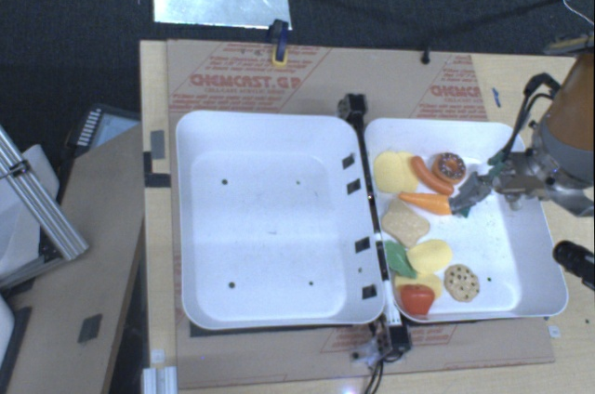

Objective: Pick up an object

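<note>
gripper position over right bin

you see the gripper low in the right bin, its tip just beside the carrot's right end. finger state — cannot tell. nearby items: sausage, donut, cookie, tomato. the left bin sits alongside, touching the right one.

Right bin with toy foods, tool over carrot

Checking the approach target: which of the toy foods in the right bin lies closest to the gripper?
The carrot: its right tip lies right at the gripper. The doughnut sits just behind; the cookie lies farther.
</note>
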You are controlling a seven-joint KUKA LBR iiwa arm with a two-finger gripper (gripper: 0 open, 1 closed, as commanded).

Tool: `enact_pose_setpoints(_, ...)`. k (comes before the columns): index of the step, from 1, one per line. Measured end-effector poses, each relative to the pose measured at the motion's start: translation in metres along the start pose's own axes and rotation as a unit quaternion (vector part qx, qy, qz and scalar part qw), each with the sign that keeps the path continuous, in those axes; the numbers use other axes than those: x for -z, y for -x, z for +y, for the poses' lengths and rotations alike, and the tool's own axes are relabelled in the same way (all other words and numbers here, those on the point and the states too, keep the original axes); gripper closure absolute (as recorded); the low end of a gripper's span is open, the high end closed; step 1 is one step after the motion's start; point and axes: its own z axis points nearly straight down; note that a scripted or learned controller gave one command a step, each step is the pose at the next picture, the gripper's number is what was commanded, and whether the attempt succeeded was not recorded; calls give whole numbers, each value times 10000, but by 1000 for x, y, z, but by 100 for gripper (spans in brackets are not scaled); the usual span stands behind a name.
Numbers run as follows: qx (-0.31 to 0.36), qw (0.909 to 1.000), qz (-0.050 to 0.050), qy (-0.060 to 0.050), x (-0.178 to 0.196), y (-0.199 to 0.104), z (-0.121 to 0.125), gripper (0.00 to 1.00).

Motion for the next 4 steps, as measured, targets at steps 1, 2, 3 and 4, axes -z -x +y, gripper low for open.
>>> enact_pose_setpoints(1, -16, 10000, 6, -56, -142, 20, 9, 0)
enact_pose_setpoints(2, -22, 10000, -2, 5, -195, 1, -4, 0)
enact_pose_setpoints(3, -15, 10000, -6, 19, -182, 2, -3, 100)
enact_pose_setpoints(4, 9, 10000, -13, 30, -79, 14, 36, 100)
